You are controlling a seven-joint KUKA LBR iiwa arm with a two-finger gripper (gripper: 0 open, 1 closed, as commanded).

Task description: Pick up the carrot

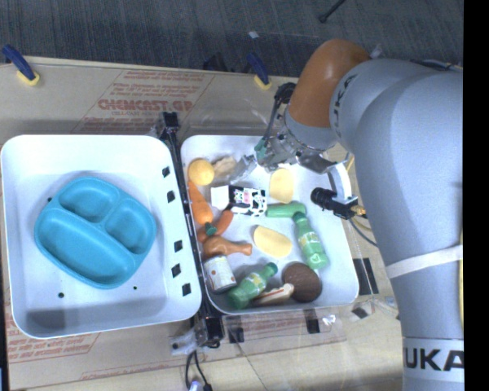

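Carrot (200, 206): toy, likely light, rigid, smooth; lies along right bin's left wall; grasp mid-body crosswise. Gripper (265, 151): state indiscernible.

A cardboard-covered bench (130, 96) bears two white bins (16, 300) side by side.

Robot lab, clamped bench (130, 96), white bins (33, 316)
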